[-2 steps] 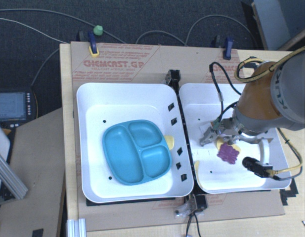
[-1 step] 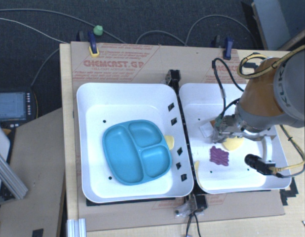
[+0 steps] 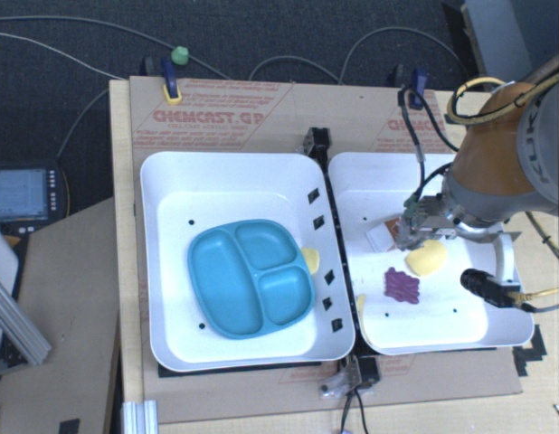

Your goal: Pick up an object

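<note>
Nearest you, along the front of the bench [image 3: 261, 98], the two white bins sit side by side. Left bin [image 3: 162, 242] holds a blue divided plate [image 3: 251, 277], three compartments, flat on the floor, with a small yellow piece [image 3: 310, 260] touching its right edge. Black clips run down the wall between the bins.

Right bin [image 3: 442, 328] has your candidates: a purple knobbly object [image 3: 402, 285] near the front middle, a pale yellow lump [image 3: 426, 259] just beside it to the upper right, and a flat pale card-like thing [image 3: 381, 235] further back on the left.

You see the arm come in from the right, orange band above the wrist. Its claw [image 3: 412, 229] is low inside the right bin, just behind the yellow lump and beside the card. From this angle you cannot tell whether the claw is wide or narrow, and nothing shows gripped in it.
</note>
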